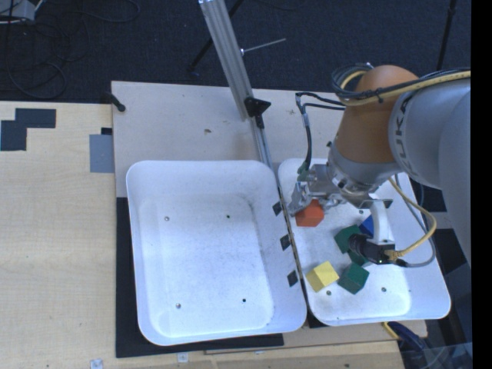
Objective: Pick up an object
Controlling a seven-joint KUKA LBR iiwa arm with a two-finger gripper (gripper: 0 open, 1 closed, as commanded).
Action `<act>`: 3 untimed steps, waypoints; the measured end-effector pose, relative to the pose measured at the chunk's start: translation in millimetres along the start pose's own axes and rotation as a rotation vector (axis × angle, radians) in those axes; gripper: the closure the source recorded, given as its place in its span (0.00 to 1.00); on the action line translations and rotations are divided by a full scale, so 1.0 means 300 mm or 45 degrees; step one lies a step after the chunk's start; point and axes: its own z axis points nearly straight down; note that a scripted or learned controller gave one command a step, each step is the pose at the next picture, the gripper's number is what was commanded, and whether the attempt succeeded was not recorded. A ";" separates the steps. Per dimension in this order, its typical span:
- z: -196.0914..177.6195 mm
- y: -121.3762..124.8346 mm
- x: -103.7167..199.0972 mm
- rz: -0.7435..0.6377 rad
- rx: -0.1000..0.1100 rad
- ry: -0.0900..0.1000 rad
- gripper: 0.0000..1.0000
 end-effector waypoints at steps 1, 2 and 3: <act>-0.007 0.188 0.202 -0.011 -0.008 0.001 1.00; -0.001 0.152 0.086 -0.001 0.000 -0.003 1.00; 0.000 0.134 0.229 -0.009 0.001 0.001 1.00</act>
